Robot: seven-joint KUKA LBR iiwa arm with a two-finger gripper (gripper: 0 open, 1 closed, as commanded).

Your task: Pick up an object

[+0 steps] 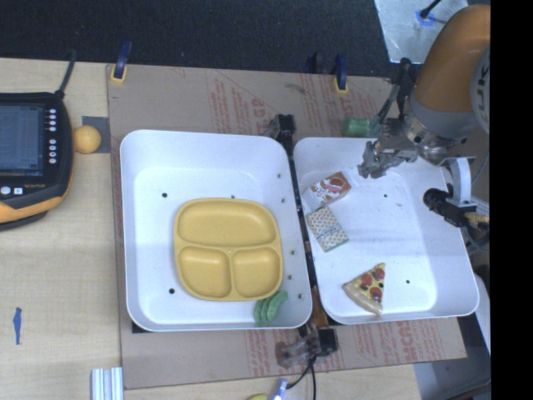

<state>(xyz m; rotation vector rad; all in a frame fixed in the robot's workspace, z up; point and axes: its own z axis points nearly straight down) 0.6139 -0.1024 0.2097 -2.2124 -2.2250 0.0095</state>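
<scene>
The toys lie flat and apart, easy to grab. Closest is the pizza slice (pixel 367 287) in the right bin (pixel 441 302). Behind it lie the checked packet (pixel 326 227), then the red packet (pixel 331 187). Farthest, the gripper (pixel 375 163) hangs just right of the red packet, holding nothing. I cannot tell if it is open.

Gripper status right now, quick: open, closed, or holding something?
Gripper: cannot be told; it hangs over the right bin near the back edge, with no object seen in it.
</scene>
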